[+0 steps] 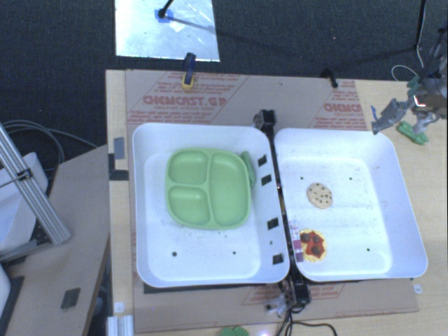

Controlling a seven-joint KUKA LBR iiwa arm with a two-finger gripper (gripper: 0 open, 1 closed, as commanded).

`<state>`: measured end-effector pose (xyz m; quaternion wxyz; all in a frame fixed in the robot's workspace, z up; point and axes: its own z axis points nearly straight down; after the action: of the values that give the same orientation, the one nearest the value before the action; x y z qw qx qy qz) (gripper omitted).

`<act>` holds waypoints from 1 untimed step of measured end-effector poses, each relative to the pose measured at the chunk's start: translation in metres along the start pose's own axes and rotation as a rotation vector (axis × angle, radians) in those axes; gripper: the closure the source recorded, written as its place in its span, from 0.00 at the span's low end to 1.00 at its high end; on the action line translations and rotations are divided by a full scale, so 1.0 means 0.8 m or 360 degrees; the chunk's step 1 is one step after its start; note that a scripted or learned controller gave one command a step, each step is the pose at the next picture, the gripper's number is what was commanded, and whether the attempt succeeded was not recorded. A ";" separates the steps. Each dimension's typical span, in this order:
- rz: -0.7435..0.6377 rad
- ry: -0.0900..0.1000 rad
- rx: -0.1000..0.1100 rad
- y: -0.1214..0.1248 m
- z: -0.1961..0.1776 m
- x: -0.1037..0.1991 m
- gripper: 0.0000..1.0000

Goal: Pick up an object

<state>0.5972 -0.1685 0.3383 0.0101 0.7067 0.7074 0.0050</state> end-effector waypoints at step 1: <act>0.0001 0.0019 0.0053 -0.098 0.135 0.048 0.00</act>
<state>0.5207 -0.1309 0.2286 -0.0059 0.7069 0.7073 -0.0025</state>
